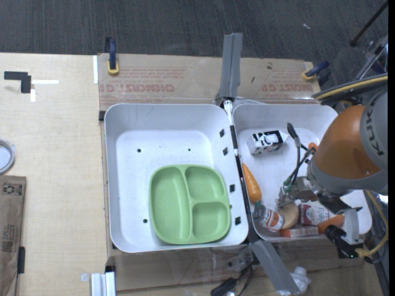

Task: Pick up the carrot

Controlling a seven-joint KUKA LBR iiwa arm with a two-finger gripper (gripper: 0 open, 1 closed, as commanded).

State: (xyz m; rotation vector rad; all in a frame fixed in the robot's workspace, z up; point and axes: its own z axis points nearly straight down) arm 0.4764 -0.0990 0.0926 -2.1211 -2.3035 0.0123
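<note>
The gripper [289, 193] is seen low in the right bin [271, 119], below the orange band of the arm [345, 147], but the state of its jaws cannot be told from this angle: the wrist body hides most of it and the dark parts merge with the clutter beneath, and nothing can be made out as held. Just beside the gripper, toward the bin's near wall, a crowd of small packaged items [290, 217] is heaped, among them a round-ended bottle or can and a red-and-white pack; what each one is exactly cannot be settled. The carrot [250, 182] lies to the gripper's left, stretched along the left wall of the right bin, its thin end pointing away toward the far side and its thick end close to the heap. It is judged not yet grasped. For the step to be done well, the gripper would best be shifted left until it is centred over the carrot's thick middle, with the fingers set across the carrot's width rather than along it, and room should be allowed for the finger nearest the wall, since the carrot lies very near it. A black-and-white carton [266, 141] lies farther back, well clear of the approach. In the left bin [123, 165] a green divided plate [188, 203] rests, and it plays no part here.
</note>
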